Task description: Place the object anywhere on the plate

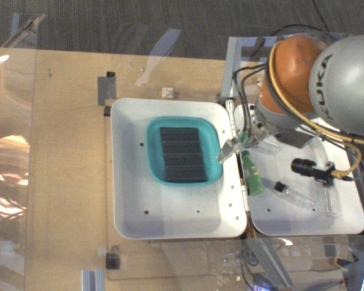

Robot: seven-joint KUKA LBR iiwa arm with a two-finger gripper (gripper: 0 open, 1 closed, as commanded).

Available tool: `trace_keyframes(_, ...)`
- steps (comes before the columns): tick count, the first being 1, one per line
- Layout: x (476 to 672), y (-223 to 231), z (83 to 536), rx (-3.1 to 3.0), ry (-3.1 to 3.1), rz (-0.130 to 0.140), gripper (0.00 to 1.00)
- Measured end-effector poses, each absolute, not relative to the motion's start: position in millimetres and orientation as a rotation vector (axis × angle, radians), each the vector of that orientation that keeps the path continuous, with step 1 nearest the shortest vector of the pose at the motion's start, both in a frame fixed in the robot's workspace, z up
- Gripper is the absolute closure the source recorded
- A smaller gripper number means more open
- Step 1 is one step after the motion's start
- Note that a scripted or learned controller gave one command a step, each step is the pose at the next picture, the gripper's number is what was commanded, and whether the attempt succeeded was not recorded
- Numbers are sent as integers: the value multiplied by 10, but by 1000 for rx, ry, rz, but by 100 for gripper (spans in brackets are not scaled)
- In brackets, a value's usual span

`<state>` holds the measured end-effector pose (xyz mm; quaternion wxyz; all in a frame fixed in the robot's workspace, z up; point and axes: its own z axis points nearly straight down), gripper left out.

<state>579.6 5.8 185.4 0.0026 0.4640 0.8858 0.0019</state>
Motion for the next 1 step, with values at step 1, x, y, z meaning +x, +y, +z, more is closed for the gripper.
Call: trace_keyframes(1, 5927, 170, 1861, 1421, 2795, 8, 0)
